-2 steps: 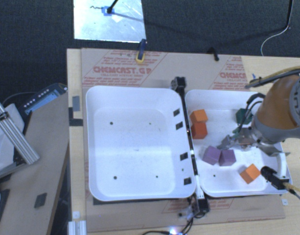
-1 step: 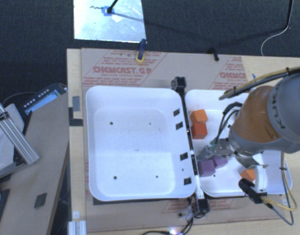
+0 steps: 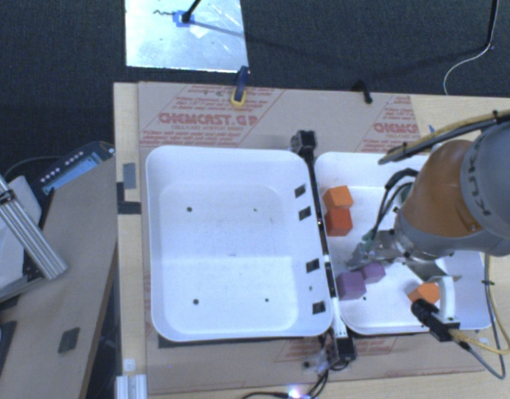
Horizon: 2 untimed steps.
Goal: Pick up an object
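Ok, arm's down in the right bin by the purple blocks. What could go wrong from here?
The two purple blocks lie touching, so the gripper may catch both or nudge one away and close on nothing. They also sit near the divider between the bins, so a push could wedge one against the wall. The arm hides its fingers, so a grasp is hard to confirm.

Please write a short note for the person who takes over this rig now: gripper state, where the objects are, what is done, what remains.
Gripper: low in the right bin, beside the purple blocks; nothing visibly held.
Objects: two orange blocks touching, near the right bin's left wall; purple blocks below them; another orange piece under the arm.
Done: no pick confirmed.
Left: grasp and lift one object, probably a purple block.
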Each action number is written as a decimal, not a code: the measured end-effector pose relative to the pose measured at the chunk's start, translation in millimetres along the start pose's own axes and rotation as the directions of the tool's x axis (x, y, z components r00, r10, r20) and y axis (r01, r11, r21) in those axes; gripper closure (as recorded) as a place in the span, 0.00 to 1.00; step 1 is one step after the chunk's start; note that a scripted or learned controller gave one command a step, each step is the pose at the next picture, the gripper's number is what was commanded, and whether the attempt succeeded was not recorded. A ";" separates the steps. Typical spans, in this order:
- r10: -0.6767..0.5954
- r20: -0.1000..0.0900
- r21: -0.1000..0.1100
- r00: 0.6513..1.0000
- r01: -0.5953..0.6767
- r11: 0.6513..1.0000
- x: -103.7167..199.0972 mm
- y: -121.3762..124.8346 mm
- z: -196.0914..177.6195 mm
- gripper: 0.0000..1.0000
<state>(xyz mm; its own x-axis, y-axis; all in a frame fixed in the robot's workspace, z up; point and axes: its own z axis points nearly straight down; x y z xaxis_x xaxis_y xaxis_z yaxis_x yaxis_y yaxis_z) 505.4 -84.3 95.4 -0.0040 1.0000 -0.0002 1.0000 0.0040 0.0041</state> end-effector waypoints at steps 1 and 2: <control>-0.009 -0.003 -0.007 1.000 0.009 1.000 101.3 -4.1 -94.4 1.00; -0.007 -0.002 -0.005 1.000 0.007 1.000 154.4 76.1 -105.3 1.00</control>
<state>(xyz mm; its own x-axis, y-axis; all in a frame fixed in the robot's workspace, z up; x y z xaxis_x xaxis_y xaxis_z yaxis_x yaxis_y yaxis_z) 580.5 70.4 200.9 -0.0108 0.9999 0.0013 0.9999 0.0108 0.0088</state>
